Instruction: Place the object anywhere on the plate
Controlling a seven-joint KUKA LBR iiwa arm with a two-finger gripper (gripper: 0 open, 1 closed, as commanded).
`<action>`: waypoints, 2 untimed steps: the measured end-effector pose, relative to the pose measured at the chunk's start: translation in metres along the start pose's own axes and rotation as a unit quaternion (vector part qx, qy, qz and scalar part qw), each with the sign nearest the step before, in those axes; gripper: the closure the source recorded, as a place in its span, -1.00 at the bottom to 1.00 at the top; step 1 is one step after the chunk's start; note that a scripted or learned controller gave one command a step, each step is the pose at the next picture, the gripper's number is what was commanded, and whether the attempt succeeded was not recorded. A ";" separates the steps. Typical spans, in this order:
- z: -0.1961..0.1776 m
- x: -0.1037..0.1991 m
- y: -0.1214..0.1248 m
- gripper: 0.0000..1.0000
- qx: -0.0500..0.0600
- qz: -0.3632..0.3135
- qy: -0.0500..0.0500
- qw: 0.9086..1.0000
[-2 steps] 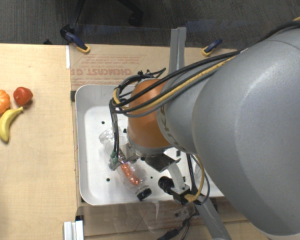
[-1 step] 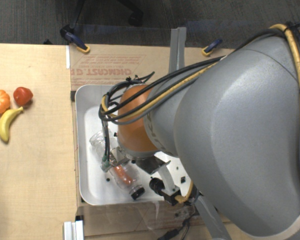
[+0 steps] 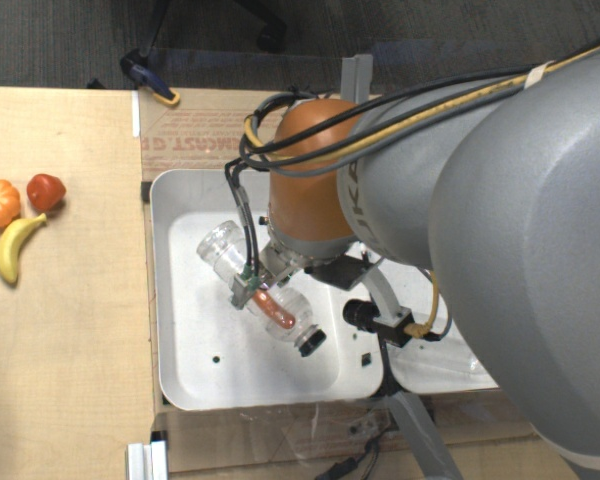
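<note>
I can't tell what the gripper (image 3: 252, 290) holds over the bin (image 3: 180, 368), so I'd descend slowly toward six o'clock.

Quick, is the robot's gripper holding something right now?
Gripper: cannot be told; it sits low in the white bin, by a clear plastic cup.

Even, bright overhead light fills the scene. The white bin (image 3: 180, 298) glares faintly, with only soft shadows under the arm (image 3: 500, 218). The arm's grey casing, closest to the camera, looks slightly soft, while the wooden surface (image 3: 70, 348) and the dark carpet (image 3: 60, 18) stay reasonably sharp.
</note>
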State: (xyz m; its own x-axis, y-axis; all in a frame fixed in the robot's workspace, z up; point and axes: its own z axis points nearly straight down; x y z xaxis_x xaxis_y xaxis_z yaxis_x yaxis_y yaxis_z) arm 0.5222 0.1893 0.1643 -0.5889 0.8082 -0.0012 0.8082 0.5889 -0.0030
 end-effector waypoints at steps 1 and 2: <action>0.064 0.028 0.008 1.00 0.001 0.046 0.000 0.999; 0.019 -0.010 -0.061 1.00 0.000 -0.091 0.001 0.996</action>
State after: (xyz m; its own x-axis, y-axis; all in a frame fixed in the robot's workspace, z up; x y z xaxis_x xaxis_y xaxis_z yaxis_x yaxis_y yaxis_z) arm 0.4788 0.1451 0.1457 -0.7256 0.6881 0.0008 0.6881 0.7256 -0.0034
